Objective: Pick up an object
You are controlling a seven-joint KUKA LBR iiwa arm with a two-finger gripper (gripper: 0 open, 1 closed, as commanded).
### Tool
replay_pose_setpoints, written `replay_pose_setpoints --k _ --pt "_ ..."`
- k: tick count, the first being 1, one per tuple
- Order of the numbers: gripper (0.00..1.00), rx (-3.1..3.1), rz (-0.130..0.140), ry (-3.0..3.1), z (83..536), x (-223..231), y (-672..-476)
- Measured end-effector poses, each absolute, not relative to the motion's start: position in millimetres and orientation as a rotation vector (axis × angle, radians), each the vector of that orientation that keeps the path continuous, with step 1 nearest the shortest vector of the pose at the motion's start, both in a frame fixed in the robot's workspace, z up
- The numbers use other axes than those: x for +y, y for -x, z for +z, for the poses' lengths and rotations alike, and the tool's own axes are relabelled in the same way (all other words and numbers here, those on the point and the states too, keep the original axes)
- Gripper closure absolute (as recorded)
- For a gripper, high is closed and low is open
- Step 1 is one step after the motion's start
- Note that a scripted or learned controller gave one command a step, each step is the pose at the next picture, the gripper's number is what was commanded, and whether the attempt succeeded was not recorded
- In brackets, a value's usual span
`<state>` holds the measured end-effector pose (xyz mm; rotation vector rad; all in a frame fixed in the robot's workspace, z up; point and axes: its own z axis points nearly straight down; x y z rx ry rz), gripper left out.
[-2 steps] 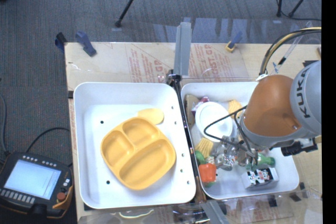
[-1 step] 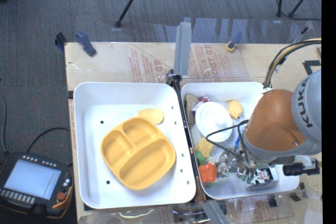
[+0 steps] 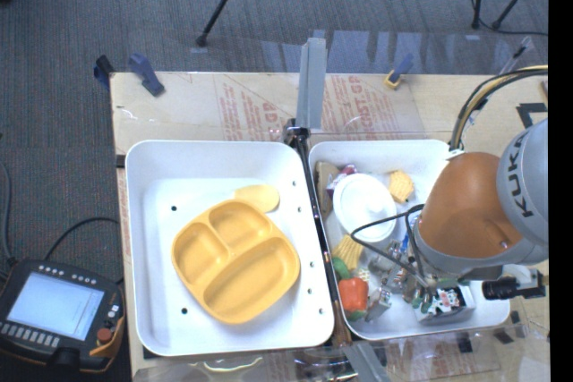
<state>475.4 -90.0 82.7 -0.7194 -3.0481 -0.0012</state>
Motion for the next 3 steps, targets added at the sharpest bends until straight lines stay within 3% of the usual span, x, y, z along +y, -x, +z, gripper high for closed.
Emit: replay_pose_setpoints --k 1,2,3 --pt "0.0 -3.057 -0.002 0.698 83 -142 -503.3" --pt "1.0 -3.051 -0.003 0.693 89 -141 -503.2" --pt "1.0 -2.958 0.0 1.04 83 -146 -546.0"
